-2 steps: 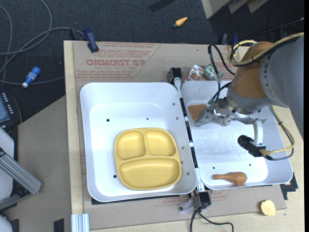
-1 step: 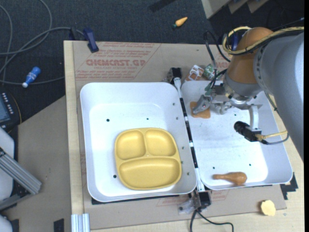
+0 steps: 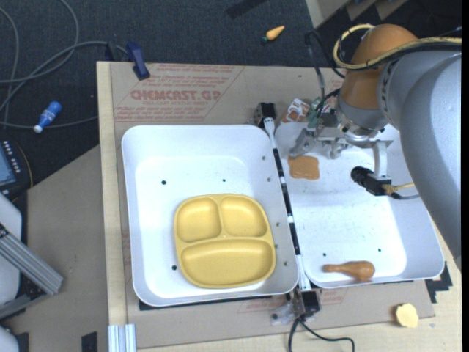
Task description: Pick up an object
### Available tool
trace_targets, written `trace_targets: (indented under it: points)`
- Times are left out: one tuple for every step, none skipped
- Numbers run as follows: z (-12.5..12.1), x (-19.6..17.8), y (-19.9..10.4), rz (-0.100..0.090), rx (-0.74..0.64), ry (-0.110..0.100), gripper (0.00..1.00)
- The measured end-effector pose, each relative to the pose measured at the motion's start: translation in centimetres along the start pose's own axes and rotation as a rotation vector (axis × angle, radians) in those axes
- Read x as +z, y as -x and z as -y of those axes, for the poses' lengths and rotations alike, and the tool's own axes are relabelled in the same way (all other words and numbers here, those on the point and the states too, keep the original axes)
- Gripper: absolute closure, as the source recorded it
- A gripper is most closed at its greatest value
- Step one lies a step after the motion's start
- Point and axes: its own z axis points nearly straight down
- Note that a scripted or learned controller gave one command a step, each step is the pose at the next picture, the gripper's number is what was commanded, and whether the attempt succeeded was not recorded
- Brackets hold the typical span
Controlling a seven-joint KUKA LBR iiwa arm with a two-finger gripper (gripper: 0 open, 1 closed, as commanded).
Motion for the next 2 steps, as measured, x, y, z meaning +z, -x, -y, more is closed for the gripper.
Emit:
trace_targets:
  points:
    - [1.24, -0.01, 0.72, -0.001, 0.003, -0.005, 0.0]
    - [2.1, -0.02, 0.51, -0.001, 0.003, -0.005, 0.0]
